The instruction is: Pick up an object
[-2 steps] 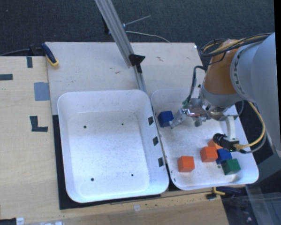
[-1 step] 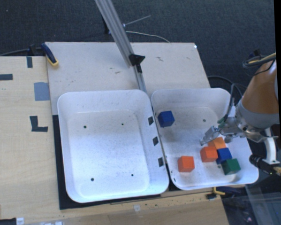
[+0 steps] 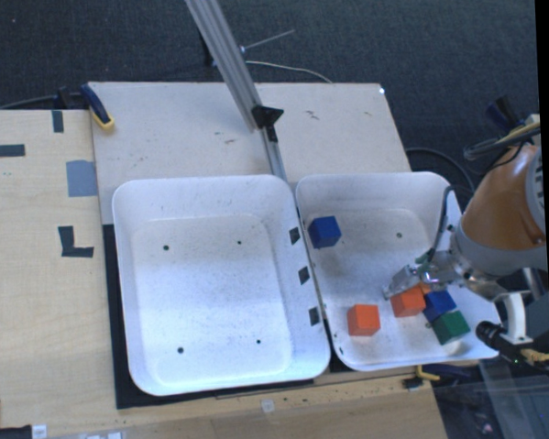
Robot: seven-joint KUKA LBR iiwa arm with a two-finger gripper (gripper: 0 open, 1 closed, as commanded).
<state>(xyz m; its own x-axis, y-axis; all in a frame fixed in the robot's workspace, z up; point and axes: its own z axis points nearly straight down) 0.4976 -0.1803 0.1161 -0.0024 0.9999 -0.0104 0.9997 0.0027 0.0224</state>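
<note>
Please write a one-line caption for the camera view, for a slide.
The gripper reaches into the right bin over an orange block, beside blue and green blocks.

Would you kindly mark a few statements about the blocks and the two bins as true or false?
1. All the blocks lie in the right bin. True.
2. The lone blue block sits apart from the others, toward the bin's far left. True.
3. A yellow block sits in the left bin. False: there is no yellow block there.
4. The gripper is over the left bin. False: it is over the right bin, by an orange block.
5. The green block lies near the right bin's near right corner. True.
</note>
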